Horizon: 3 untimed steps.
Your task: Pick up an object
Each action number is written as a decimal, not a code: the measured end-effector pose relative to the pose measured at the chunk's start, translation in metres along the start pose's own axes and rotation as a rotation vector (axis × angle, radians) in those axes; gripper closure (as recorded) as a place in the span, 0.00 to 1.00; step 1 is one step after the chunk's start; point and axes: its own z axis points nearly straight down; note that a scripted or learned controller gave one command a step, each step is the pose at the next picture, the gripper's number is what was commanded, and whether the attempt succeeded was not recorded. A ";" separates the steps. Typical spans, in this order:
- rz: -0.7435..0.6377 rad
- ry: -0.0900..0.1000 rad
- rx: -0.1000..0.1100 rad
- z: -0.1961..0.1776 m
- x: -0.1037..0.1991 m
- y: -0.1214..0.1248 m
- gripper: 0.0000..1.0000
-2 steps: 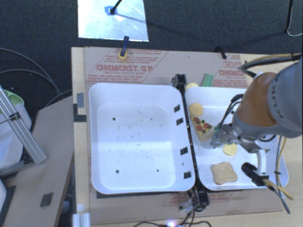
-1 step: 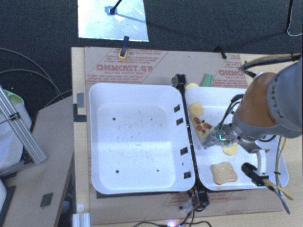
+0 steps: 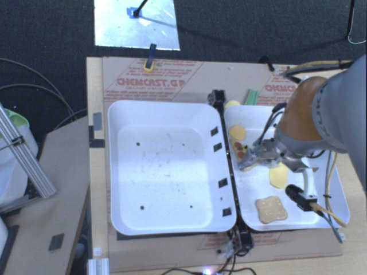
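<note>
Gripper (image 3: 248, 162) (finger state impossible to tell) low beside the small multicoloured object (image 3: 241, 149).

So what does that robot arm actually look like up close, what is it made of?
The arm is a thick, rounded grey tube with a broad orange band just above the wrist. Below that sits a grey metal gripper of small angular parts. Thin black cables loop along the wrist, and a yellow cable hangs beside it.
</note>
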 end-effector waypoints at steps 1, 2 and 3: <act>-0.005 0.001 -0.010 -0.107 0.090 0.031 0.00; 0.006 0.001 0.006 -0.100 0.078 -0.027 0.00; -0.006 0.003 -0.008 -0.121 0.139 0.076 0.00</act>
